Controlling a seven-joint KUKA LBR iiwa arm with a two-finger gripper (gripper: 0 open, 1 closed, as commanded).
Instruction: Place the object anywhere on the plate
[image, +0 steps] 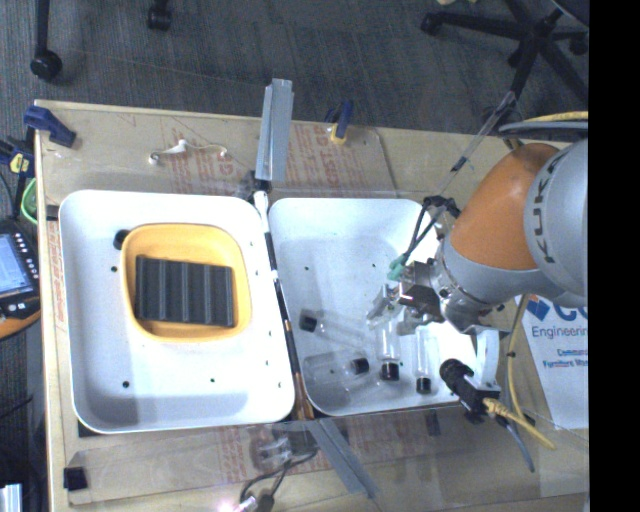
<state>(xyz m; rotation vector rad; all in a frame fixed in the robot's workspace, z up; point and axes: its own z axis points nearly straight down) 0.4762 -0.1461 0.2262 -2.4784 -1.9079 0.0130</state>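
A yellow plate lies in the left bin, with a dark ribbed slab on its middle. Several clear tubes with black caps lie in the right bin: one left of the gripper, one near the front wall and another upright beside it. My gripper hangs low over the right bin's right half, just above and behind these tubes. Its metal tip blends with the clear tubes below it.
The grey arm with its orange band covers the right bin's right side. A fourth capped tube stands by the front right corner. A metal bar lies behind the bins, and clamps sit on the bench's back edge.
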